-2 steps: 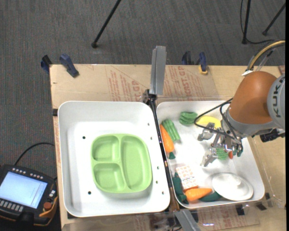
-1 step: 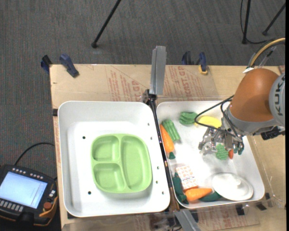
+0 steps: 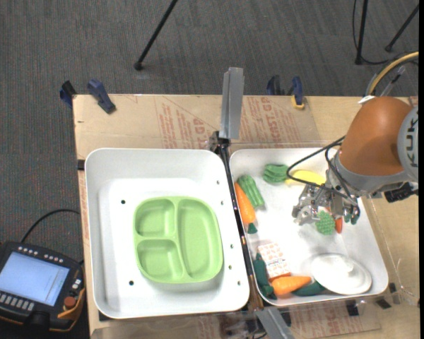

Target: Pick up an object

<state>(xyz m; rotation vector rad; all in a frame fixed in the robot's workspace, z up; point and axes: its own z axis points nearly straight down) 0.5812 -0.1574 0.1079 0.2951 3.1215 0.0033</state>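
My gripper (image 3: 312, 209) hangs low over the upper middle of the right bin (image 3: 377, 260), under the orange wrist band. A green knobbly toy (image 3: 326, 223) lies right beside it, at its lower right; whether they touch is unclear. A yellow banana (image 3: 304, 178) and a green leafy toy (image 3: 274, 173) lie just up and left of the gripper. Along the bin's left wall lie an orange carrot (image 3: 244, 205) and a green pod (image 3: 252, 189). Near the front are a white carton (image 3: 272, 258), a second carrot (image 3: 291, 284) and a white round dish (image 3: 339, 273).
The left bin (image 3: 102, 189) holds a light green divided plate (image 3: 178, 240). A grey upright post (image 3: 232, 104) stands behind the seam between the bins. Blue clamps (image 3: 99, 94) grip the bench's back edge. A pendant with a screen (image 3: 32, 280) lies at the lower left.
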